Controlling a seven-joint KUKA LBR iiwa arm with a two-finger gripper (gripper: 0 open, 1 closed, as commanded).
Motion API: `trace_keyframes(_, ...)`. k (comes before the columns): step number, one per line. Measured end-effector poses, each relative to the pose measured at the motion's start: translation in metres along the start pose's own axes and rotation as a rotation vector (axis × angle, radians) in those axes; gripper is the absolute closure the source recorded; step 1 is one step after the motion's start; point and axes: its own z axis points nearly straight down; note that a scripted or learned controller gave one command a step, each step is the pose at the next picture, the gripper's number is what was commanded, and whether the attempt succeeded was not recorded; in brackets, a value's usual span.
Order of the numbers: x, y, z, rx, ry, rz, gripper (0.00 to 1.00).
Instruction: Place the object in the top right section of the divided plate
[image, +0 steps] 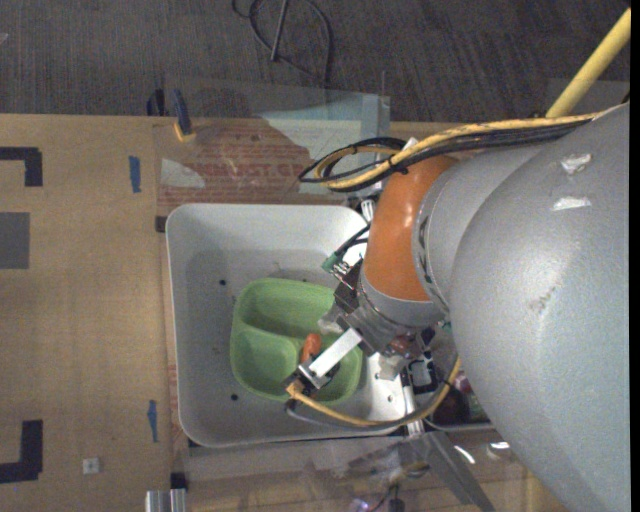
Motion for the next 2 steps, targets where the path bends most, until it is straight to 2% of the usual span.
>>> trace_keyframes(1, 0.004, 0.050, -0.105, -0.003, 0.002, -0.120, 0.00)
trace_keyframes(2, 0.027, 0.101, -0.153, -0.003, 0.001, -0.126, 0.00)
